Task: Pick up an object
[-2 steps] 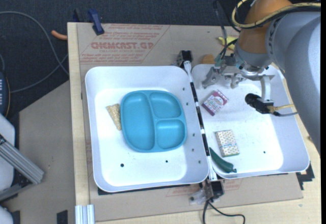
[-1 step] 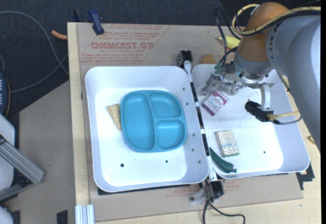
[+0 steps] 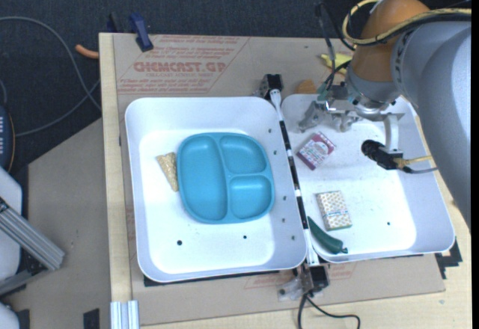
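Observation:
The right bin (image 3: 419, 226) holds three things. A maroon and white packet (image 3: 316, 149) lies near its back left. A tan patterned box (image 3: 333, 209) sits toward the front, and a green object (image 3: 328, 238) rests in the front left corner. My gripper (image 3: 328, 120) hangs over the back left of this bin, just behind the packet. Its grey fingers (image 3: 309, 119) stand apart with nothing between them. In the left bin (image 3: 150, 245) a blue divided plate (image 3: 224, 176) lies with a tan textured piece (image 3: 168, 167) at its left edge.
The ridge where the two bins meet (image 3: 290, 170) runs just left of the packet. A blue clip (image 3: 140, 31) sits at the board's back left corner. A small orange thing (image 3: 305, 86) lies behind the right bin. The grey arm covers that bin's back right.

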Controlling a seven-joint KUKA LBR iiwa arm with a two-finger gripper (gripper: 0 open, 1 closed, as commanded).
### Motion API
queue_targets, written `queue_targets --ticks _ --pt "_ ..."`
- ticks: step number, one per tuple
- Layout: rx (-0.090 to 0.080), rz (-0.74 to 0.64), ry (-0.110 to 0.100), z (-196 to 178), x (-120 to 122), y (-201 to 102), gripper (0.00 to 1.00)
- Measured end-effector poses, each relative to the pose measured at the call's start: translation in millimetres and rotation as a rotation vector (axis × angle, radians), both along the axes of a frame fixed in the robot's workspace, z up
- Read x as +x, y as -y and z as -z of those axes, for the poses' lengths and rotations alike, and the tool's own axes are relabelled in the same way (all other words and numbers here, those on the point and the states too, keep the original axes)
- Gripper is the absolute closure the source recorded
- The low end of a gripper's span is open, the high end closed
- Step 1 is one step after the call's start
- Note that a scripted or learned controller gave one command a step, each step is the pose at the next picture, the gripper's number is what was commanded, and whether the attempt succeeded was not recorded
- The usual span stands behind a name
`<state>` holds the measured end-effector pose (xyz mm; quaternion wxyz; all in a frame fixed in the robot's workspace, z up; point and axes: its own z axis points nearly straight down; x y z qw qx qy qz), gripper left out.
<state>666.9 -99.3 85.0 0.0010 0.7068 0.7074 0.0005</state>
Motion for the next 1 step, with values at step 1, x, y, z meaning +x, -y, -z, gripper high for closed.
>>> queue_targets --ticks 1 --pt "0.001 0.001 -0.004 0.2 -28.0 0.7 0.0"
